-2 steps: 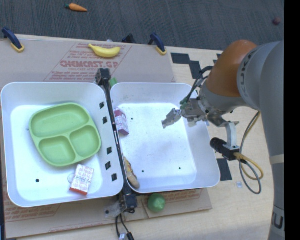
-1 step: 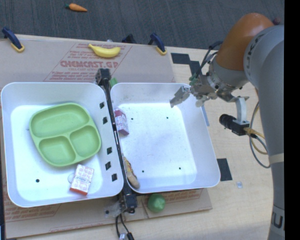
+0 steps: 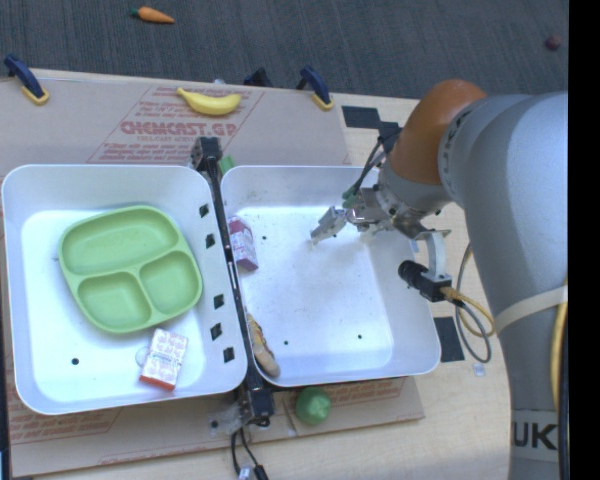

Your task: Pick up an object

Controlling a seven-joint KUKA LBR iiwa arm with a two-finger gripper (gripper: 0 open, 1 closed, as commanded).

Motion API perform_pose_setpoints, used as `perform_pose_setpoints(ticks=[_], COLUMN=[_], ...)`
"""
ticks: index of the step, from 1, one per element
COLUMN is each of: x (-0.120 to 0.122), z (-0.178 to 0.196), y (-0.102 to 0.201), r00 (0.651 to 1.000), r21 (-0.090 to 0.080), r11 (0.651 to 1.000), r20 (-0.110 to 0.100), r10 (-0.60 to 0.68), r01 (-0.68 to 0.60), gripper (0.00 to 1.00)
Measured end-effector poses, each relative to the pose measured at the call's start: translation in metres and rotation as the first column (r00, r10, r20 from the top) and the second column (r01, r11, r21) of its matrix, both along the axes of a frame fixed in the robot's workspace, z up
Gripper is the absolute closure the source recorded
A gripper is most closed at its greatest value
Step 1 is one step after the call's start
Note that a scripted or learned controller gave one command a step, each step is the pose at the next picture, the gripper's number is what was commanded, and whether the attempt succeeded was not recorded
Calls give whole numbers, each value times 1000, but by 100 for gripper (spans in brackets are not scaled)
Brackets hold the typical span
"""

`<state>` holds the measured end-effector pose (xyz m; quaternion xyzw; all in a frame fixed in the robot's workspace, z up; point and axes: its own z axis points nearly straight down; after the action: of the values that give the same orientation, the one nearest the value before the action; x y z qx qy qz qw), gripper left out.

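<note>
My gripper (image 3: pixel 327 227) hangs over the upper middle of the right bin (image 3: pixel 400 338), pointing left, with nothing visible in it. A small red-and-white packet (image 3: pixel 242 243) lies against that bin's left wall, well to the left of the gripper. A tan, lumpy object (image 3: pixel 261 349) rests in the bin's front left corner. In the left bin (image 3: pixel 20 368) sit a green divided plate (image 3: pixel 130 268) and an orange-and-white box (image 3: pixel 164 358).
A yellow banana (image 3: pixel 210 99) lies on the cardboard behind the bins. In front of the right bin is a green ball (image 3: pixel 313 404). An orange carrot (image 3: pixel 155 14) lies on the floor far back. A black divider with clips (image 3: pixel 220 258) runs between the bins.
</note>
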<state>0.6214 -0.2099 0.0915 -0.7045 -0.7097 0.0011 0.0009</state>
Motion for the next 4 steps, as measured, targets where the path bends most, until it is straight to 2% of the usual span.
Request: perform_pose_setpoints(ticks=[2, 3, 4], x=[-127, -62, -144], z=[0, 0, 0], y=[0, 5, 19], r00=[1000, 1000, 1000], r21=[1, 0, 1], r11=[1000, 1000, 1000], r20=[0, 1, -1], r10=[0, 0, 0], r01=[0, 0, 0], gripper=[0, 0, 0])
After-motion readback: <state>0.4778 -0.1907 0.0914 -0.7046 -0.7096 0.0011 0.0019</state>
